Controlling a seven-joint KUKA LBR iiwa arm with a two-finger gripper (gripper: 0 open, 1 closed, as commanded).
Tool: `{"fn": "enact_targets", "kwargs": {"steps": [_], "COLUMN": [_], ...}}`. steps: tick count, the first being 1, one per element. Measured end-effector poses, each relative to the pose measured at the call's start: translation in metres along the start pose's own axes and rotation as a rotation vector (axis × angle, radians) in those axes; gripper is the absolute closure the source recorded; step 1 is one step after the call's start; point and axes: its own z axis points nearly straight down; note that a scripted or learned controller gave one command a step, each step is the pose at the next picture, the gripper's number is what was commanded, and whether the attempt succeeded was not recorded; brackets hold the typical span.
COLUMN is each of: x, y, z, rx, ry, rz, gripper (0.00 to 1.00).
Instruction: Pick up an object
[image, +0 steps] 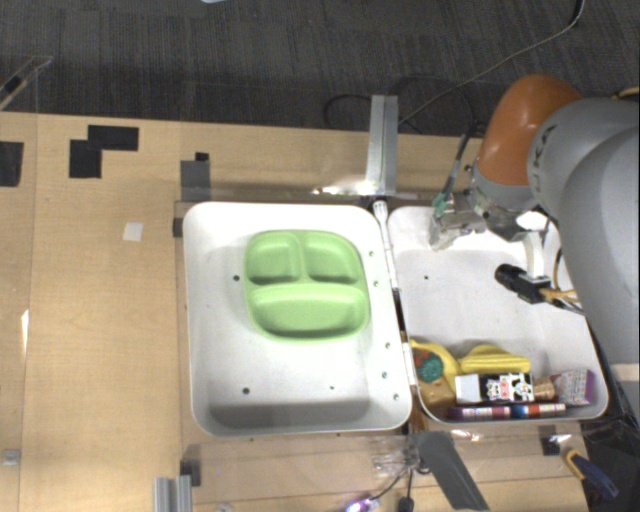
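Observation:
My gripper (447, 222) hangs over the far left corner of the right bin (470, 300), below the orange band of the arm (520, 120). Nothing shows beneath it except bare white bin floor. The loose objects lie heaped along the right bin's near edge: a yellow banana-shaped toy (490, 359), a small teal piece (430, 369), a white box with a black and red print (505, 387), and a dark red marker (510, 409). They are well apart from the gripper, toward the camera.
The left bin (215, 380) holds a green divided plate (303, 283) at its middle. A metal post (384, 140) stands behind the wall between the bins. The grey arm covers the right bin's far right side, with a black part (520, 283) jutting over the floor.

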Motion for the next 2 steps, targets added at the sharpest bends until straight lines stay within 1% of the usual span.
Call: {"fn": "enact_targets", "kwargs": {"steps": [1,2], "x": [0.000,0.005], "y": [0.000,-0.056], "z": [0.000,0.009], "rx": [0.000,0.013], "ry": [0.000,0.003], "rz": [-0.001,-0.114], "gripper": [0.00,0.00]}}
